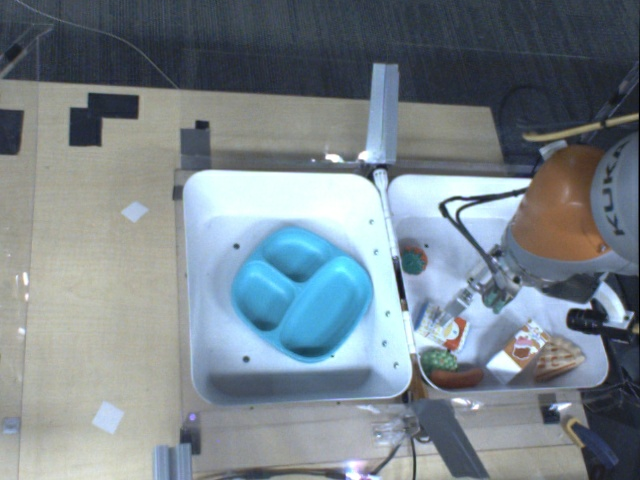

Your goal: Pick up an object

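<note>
Table (pixel 100 298): light wood, spanning the lower three quarters of the frame, with dark squares at upper left.
Left bin (pixel 210 218): white, centre of the frame, holding a sectioned blue tray (pixel 303 293) set at a slant.
Right bin (pixel 420 203): white, right of centre, sharing a wall with the left one; the loose objects sit in its lower half.
Arm (pixel 565 218): grey with an orange band, entering from the right edge and leaning down and left over the right bin.
End effector (pixel 478 296): low over the middle of the right bin, pointing toward lower left; whether it is wide or narrow cannot be told at this size, and nothing is seen held in it.
Small carton (pixel 442 328): white, red and blue packet, the likely target; it lies just beside the tip, to its lower left, long axis roughly along the reach.
Waffle-like toy (pixel 548 356): lower right corner of the bin, apart from the tip.
Sausage-like piece (pixel 455 375): red, with a green piece at its upper left, against the bottom wall below the carton.
Round toy (pixel 413 260): green and red, by the dividing wall, upper left of the tip.
Next move, as a judgement: a short drop toward lower left onto the carton.
</note>
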Motion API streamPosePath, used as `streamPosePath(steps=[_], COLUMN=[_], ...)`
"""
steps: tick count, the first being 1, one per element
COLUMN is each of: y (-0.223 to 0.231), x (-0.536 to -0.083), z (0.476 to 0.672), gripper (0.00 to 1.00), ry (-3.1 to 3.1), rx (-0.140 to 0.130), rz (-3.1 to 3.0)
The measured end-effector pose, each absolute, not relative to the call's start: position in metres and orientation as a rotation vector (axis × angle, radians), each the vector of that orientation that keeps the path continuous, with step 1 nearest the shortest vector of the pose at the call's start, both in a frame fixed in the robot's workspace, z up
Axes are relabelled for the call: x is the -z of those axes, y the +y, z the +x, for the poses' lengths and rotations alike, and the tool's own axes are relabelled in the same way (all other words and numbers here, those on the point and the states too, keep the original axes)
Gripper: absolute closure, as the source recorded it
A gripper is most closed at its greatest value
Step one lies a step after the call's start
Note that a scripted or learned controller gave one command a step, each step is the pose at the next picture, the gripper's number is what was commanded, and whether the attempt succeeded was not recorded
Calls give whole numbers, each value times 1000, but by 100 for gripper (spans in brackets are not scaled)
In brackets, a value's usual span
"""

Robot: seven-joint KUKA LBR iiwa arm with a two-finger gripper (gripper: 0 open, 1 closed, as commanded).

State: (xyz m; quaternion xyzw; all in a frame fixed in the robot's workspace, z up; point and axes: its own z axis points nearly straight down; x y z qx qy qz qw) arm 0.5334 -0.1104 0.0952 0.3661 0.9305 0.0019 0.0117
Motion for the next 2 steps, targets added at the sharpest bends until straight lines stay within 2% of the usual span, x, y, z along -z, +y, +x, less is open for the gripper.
streamPosePath(steps=[1, 2], y=[-96, -95], x=[-96, -109], z=[589, 592], gripper=[0, 100], ry=[2967, 2959], rx=[-5, -11], rz=[952, 945])
